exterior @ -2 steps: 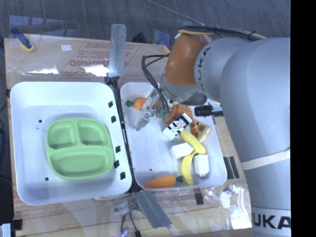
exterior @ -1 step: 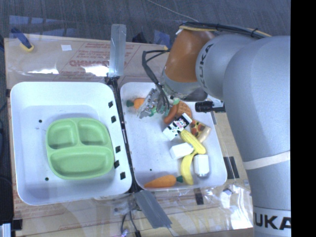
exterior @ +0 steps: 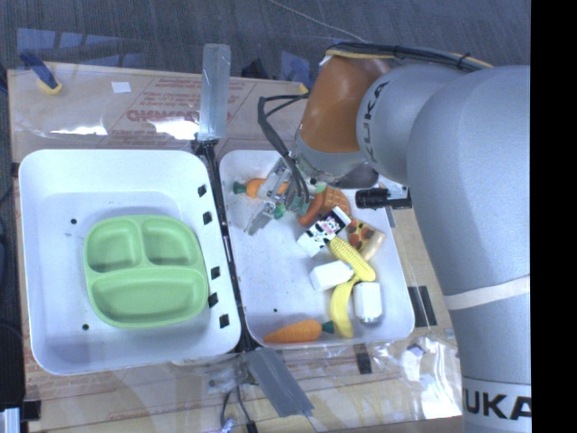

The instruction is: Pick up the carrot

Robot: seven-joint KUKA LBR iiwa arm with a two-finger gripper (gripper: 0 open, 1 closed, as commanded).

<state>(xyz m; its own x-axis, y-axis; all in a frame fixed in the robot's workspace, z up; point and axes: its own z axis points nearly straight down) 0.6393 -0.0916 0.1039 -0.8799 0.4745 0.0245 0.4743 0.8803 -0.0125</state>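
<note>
Seemingly the gripper (exterior: 267, 207) hangs spread and unladen in the right bin (exterior: 270, 287), near a small carrot (exterior: 256, 188) at the far wall; descending squarely astride that carrot before closing looks wisest

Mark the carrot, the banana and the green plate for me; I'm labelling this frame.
carrot (exterior: 293, 332): camera view, middle of its orange body.
banana (exterior: 340, 305): camera view, middle of its yellow curve.
green plate (exterior: 144, 270): camera view, ridge between its compartments.
</note>
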